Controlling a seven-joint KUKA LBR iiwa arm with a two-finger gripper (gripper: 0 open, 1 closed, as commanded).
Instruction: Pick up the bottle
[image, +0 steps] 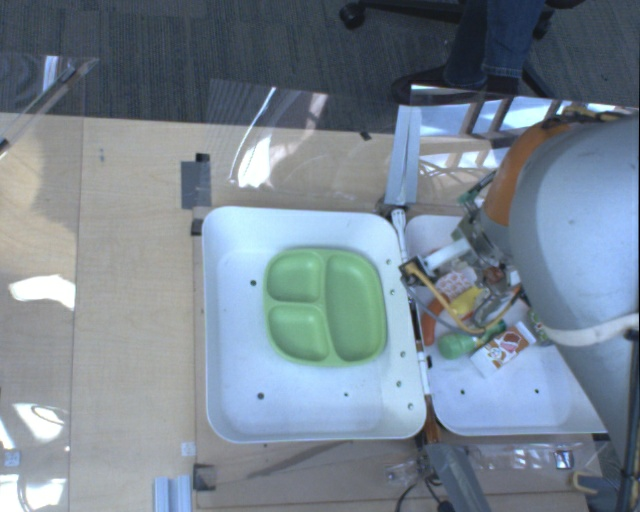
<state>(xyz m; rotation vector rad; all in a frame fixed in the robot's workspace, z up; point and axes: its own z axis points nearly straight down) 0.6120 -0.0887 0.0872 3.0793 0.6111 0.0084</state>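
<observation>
While the bench (120, 300) spans the frame as a pale wood surface, the largest item upon it is the arm (580, 230), a grey rounded mass with an orange band at its upper left, occupying the 3 o'clock side and covering much of the right bin. Next in size: the left bin (240, 400), shallow, white, square with rounded corners, sitting at centre frame. Right bin (510, 405), same make, touching the left bin along their shared edge, its bare floor showing toward 5 o'clock. Divided plate (327, 305), light green, three compartments, lying flat in the left bin, slightly toward 12 o'clock of that bin's middle, apart from every wall. Clutter of small items in the right bin, at its 9 o'clock side, crowded just below the arm's wrist; among them a carton (503, 347), white with red and orange print, lying tilted at the 4 o'clock edge of the heap. Bottle (457, 345), green, only a rounded end visible, lying at 6 o'clock of the heap, just beside the carton and near the bin's left wall; the rest of its body cannot be made out. Gripper (470, 262), seen among cables and packets at the arm's 9 o'clock edge; whether it is apart, together or clamped on anything cannot be told.
</observation>
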